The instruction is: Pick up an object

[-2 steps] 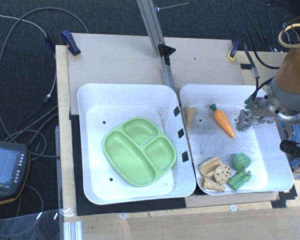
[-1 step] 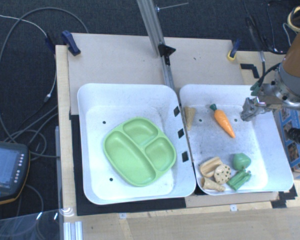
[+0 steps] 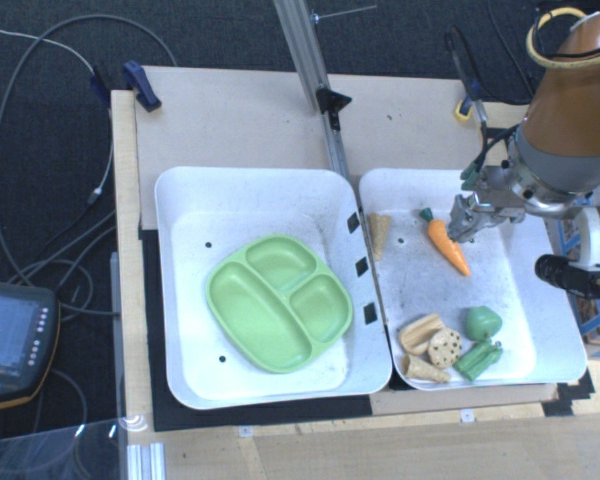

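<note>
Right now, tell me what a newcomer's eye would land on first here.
First the green tray, big and bright in the middle of the left bin. Next the carrot in the right bin, with the gripper right beside its upper end. Then the cluster of toy foods along that bin's near edge.

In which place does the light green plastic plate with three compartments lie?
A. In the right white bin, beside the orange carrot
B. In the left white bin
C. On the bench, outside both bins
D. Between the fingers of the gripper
B: the light green plastic plate with three compartments rests flat on the floor of the left white bin, alone there.
</note>
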Controlling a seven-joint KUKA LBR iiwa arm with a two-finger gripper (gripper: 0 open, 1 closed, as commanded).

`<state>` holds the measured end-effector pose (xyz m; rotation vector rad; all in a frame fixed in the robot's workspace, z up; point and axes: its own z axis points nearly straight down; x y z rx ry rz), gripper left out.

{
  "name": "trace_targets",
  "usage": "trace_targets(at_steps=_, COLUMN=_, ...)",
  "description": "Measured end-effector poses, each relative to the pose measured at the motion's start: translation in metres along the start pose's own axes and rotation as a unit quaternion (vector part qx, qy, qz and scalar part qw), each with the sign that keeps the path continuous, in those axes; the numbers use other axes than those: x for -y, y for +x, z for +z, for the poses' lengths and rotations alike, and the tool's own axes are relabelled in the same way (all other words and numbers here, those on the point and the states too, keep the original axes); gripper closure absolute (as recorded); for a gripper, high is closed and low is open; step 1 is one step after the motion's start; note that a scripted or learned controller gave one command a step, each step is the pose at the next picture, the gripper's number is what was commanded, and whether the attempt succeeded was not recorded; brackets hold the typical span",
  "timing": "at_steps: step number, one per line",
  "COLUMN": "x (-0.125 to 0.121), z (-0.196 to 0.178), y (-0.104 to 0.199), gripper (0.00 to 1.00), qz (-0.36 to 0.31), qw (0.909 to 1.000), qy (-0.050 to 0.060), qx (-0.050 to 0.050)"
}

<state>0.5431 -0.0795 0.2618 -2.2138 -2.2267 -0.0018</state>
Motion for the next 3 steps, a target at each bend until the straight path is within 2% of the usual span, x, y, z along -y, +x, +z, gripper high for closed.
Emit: trace_targets(at_steps=3, x=0.014, z=0.007, y=0.159, gripper=1.0, qz=0.0, qw=1.0, qy=0.002, qx=0.0)
